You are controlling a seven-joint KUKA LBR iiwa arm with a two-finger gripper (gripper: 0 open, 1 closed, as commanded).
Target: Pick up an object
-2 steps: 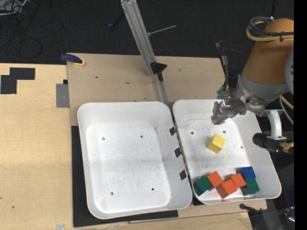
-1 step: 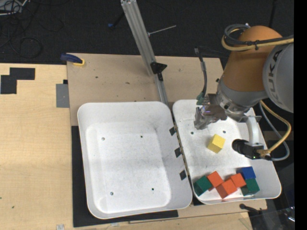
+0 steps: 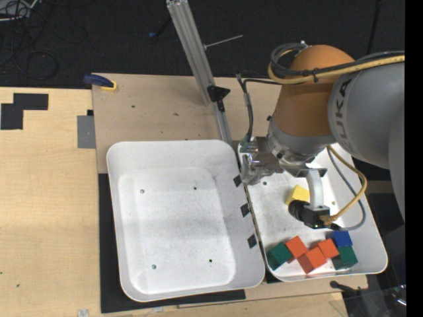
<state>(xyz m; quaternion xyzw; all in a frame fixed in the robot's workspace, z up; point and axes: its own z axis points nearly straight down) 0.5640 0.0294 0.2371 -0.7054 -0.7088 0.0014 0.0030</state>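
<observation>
Overhead, a grey KUKA arm [image 3: 370,111] with an orange band [image 3: 310,91] reaches in from the right and hangs over the right-hand bin [image 3: 370,256], its gripper [image 3: 264,164] low near that bin's upper left corner, close to the wall shared with the left-hand bin [image 3: 178,223]. How the gripper is set, and whether it has hold of anything, cannot be told from this angle; no object is seen in it. Candidates for the pick lie well apart from it: a yellow block [image 3: 301,194] just beneath the wrist, and along the bin's near edge a huddle of green block [image 3: 279,253], orange blocks [image 3: 310,255] and blue block [image 3: 342,239], several touching. By appearance the arm is in its approach, nothing lifted yet. A next move would likely call for travelling toward the blocks and descending on one standing clear of its neighbours.
</observation>
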